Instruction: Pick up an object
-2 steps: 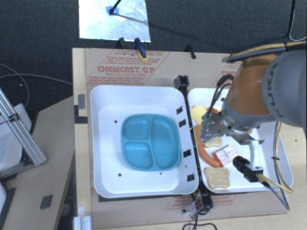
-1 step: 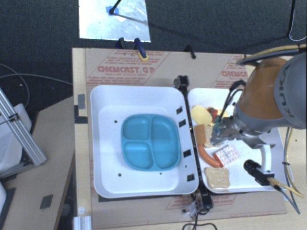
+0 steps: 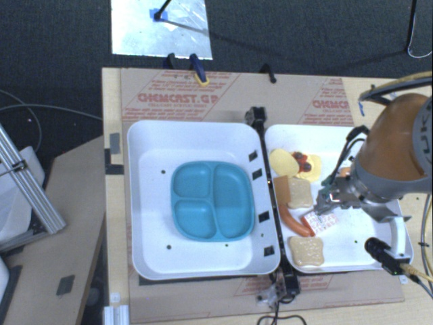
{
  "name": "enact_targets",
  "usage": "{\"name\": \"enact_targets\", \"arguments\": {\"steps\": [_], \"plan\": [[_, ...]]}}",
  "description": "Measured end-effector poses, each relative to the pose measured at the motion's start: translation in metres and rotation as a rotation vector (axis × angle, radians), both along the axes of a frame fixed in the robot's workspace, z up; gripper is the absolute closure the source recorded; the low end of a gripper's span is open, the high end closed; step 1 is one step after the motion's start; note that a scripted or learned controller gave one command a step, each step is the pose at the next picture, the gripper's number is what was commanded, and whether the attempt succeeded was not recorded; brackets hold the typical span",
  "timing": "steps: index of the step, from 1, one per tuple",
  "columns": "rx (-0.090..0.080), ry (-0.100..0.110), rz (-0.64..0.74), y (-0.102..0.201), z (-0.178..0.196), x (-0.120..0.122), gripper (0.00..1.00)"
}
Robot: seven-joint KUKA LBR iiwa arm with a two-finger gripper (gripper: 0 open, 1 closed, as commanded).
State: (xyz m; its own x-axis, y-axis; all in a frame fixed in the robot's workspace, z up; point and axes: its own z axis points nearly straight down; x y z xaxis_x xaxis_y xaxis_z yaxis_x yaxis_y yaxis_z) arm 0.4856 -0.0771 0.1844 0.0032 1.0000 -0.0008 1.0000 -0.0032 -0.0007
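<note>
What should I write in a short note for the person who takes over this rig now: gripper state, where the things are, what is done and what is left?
Gripper: low in the right bin, over the red-and-white packet; whether it is open or shut cannot be told, and nothing is seen held.
Right bin, left side: yellow food piece, sandwich piece, sausage, toast slice.
Left bin: blue divided plate.
Done: arm is brought down among the food items.
Left: grasp one object and lift it out.
</note>
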Motion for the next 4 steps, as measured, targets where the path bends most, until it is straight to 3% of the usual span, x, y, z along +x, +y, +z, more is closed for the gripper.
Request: {"name": "enact_targets", "arguments": {"steps": [2, 3, 4], "plan": [[0.002, -0.004, 0.011, 0.060, 0.016, 0.002, 1.00], [-0.002, 0.002, -0.003, -0.020, -0.032, 0.003, 1.00], [0.000, -0.004, 0.006, -0.016, -0.011, 0.001, 1.00]]}}
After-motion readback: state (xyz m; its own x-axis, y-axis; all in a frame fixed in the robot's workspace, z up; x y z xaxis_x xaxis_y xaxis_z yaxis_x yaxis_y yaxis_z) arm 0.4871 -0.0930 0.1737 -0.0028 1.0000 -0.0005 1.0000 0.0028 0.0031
